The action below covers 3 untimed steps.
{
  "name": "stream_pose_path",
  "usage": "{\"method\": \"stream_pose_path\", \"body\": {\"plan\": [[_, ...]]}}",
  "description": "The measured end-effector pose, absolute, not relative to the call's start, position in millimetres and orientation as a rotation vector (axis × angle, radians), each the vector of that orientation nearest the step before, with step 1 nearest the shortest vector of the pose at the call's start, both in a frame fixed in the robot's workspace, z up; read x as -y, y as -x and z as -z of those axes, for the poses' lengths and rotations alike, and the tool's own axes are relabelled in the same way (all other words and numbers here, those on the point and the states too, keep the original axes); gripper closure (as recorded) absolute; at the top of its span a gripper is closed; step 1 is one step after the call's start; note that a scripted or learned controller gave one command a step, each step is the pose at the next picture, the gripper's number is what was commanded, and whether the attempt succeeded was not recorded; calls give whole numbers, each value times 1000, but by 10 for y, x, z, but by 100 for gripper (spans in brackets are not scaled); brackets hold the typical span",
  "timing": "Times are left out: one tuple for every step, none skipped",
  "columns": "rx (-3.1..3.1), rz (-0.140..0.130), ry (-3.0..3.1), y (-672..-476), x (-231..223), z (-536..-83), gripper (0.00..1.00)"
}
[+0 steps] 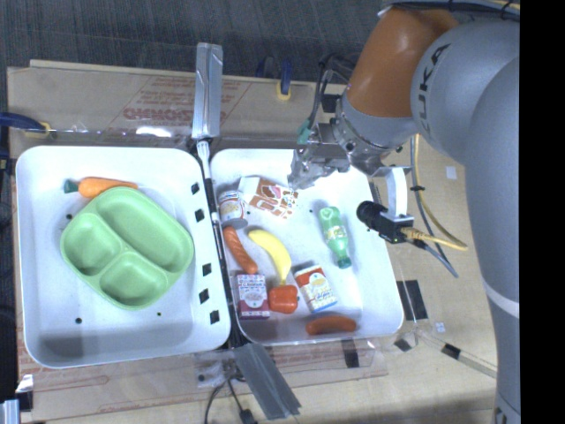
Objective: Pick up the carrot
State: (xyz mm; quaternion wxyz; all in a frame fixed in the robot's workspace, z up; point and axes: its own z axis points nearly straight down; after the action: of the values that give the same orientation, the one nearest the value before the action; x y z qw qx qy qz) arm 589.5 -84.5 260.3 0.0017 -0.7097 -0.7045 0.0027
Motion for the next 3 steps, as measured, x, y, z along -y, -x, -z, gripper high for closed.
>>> {"method": "stream_pose_path", "body": {"plan": [[2535, -3, 1851, -5285, 960, -2745, 100], [2171, -2, 2271, -5387, 517, -3412, 100], [2178, -6, 2262, -5391, 508, -3505, 100]]}}
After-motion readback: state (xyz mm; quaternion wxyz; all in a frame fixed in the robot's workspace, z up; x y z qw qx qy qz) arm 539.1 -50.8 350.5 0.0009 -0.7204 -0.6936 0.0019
